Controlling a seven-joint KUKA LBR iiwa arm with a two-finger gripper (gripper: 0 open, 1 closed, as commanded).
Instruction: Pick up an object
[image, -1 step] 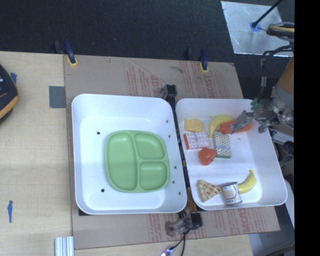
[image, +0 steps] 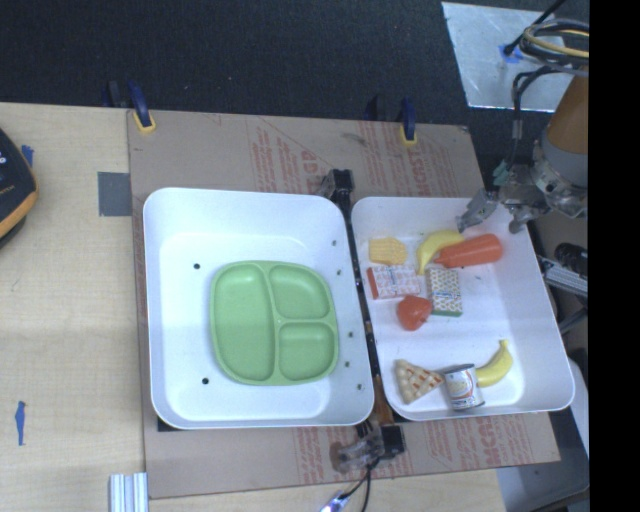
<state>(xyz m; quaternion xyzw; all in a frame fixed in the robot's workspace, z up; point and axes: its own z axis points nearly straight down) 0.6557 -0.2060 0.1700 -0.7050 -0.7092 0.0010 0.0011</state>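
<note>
pale wood surface (image: 60, 330) carried a brown cardboard sheet (image: 250, 150), clamped at its far edge, with two shallow white bins side by side on it.

left bin (image: 180, 215): held one green divided plate (image: 273, 322), three compartments, lying flat near the middle.

right bin (image: 535, 320): held the loose items.
- yellow block (image: 388, 250), far left part of the bin.
- banana (image: 436, 245), curved, just beside the yellow block, its far end touching the red cylinder.
- red cylinder (image: 469, 251), lying on its side at the far end of the bin.
- red-and-white flat packet (image: 392, 282), just below the yellow block.
- patterned small box (image: 446, 291), beside that packet.
- red round piece (image: 414, 312), near the bin's middle, touching the packet and box.
- pizza slice (image: 417, 380), near corner.
- small tin can (image: 461, 387), beside the pizza slice.
- second banana (image: 496, 366), touching the can on its right.

gripper (image: 497, 206): hung over the far right corner of the right bin, just above the red cylinder, fingers spread apart with nothing between them. grey arm with orange band (image: 572, 120) entered from the right.
</note>
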